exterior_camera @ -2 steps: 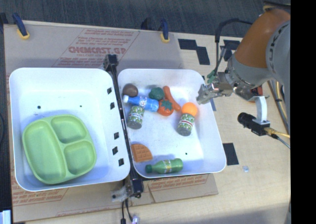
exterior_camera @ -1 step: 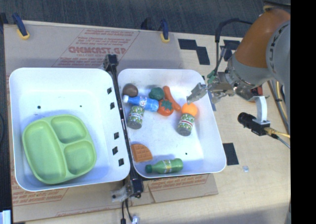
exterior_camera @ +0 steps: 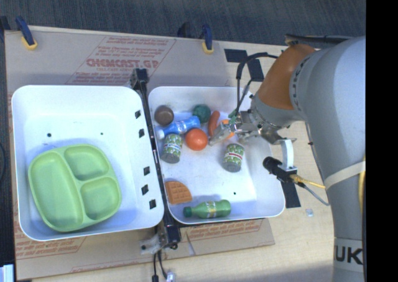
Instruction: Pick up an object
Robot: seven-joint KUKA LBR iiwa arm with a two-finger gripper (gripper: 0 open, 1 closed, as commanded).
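Note:
The right bin (exterior_camera: 264, 197) holds several small objects. A brown ball (exterior_camera: 164, 114), a teal lump (exterior_camera: 201, 112), a blue bottle (exterior_camera: 180, 127), an orange-red ball (exterior_camera: 196, 140) and a slim red-orange piece (exterior_camera: 214, 123) cluster at its far side. Two labelled cans (exterior_camera: 172, 148) (exterior_camera: 233, 157) stand lower down. A brown waffle-like piece (exterior_camera: 178, 192) and a green bottle (exterior_camera: 207, 210) lie near the front edge. My gripper (exterior_camera: 229, 129) hangs low at the right of the cluster, just beside the red-orange piece and above the right can.
The left bin (exterior_camera: 25, 106) holds a light green divided plate (exterior_camera: 74, 185). A black divider (exterior_camera: 148, 144) runs between the bins. The grey arm with its orange band (exterior_camera: 280, 81) covers the right bin's far right corner. Cardboard lies under both bins.

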